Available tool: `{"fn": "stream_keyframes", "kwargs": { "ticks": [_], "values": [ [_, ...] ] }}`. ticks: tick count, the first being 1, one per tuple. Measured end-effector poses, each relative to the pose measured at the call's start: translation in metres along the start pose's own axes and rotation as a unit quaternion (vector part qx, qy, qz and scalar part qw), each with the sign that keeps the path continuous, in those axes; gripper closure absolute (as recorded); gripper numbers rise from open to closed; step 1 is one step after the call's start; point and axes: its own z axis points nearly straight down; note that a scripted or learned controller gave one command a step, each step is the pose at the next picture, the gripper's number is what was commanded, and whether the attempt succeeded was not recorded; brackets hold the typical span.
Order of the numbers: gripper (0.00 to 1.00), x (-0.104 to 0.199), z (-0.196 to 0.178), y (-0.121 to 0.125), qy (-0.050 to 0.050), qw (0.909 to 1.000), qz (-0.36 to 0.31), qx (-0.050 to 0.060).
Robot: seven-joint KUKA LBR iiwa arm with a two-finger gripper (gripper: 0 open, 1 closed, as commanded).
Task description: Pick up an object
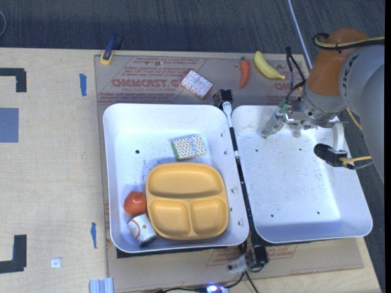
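Observation:
My gripper (302,132) hangs over the far end of the right bin (305,224), below the orange band of the wrist. Its fingers stand spread apart with nothing between them, so it is open. All the loose objects lie in the left bin (122,139): a yellow divided plate (186,201), a green-patterned packet (188,146) behind it, a red round object (135,202) at the plate's left, and a small white and orange can (142,228) at the front corner.
On the board behind the bins lie a banana (267,66), a red chili pepper (244,73) and a patterned flat box (196,83). A black and white clip (225,97) sits at the far end of the wall between the bins. A black cable fitting (330,154) hangs beside the gripper.

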Motion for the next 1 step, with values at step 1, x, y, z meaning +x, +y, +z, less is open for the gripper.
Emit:
{"fn": "stream_keyframes", "kwargs": {
  "ticks": [1],
  "values": [
    [0.0, 0.0182, -0.0189, -0.1262, 0.001, 1.0, 0.0, 0.001]
  ]
}}
